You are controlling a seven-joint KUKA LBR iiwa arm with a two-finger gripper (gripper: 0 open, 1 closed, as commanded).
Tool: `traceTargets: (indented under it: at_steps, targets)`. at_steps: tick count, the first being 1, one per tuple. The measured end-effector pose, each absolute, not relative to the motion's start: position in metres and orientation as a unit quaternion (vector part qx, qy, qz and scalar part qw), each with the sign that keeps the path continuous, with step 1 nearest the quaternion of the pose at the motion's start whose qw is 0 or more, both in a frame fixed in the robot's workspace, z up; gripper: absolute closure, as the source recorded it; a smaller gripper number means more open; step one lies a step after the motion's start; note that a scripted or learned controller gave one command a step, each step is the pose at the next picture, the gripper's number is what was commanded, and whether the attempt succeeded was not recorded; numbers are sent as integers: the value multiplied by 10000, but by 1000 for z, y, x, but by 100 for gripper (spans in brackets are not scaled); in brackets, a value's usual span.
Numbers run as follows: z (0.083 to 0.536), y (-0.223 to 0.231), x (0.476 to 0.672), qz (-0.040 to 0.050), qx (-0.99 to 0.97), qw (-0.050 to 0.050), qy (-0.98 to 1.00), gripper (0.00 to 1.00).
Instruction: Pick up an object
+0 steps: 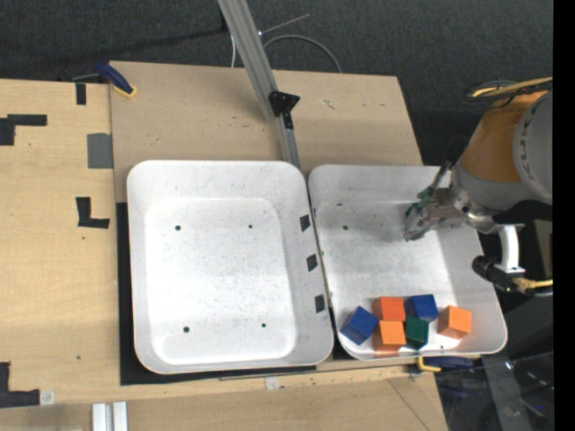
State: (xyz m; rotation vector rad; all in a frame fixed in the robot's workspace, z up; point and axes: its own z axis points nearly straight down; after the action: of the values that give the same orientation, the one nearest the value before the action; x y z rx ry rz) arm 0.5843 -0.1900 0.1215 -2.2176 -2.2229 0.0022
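Gripper (420, 224) over right bin (359, 196), finger state unclear; orange block (456, 321) likely light, rigid, best pinched across flat opposite faces, standing slightly apart from cluster.

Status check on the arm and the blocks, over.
Gripper over right bin, nothing between fingers. Blocks clustered at bin's near edge, untouched. Nothing in the way.

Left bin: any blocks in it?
No, the left bin shows bare white floor, while the coloured blocks all sit clustered at the near edge of the right bin.
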Motion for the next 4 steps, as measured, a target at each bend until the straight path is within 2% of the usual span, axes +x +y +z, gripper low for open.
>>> traceTargets:
  at_steps: [1,3,4]
  targets:
    - [184,-191,580,-11,-7067,-24,-7075,100]
    - [281,-188,587,-11,-7066,-25,-7077,100]
    - [283,-137,595,-6,-7050,2,-7092,100]
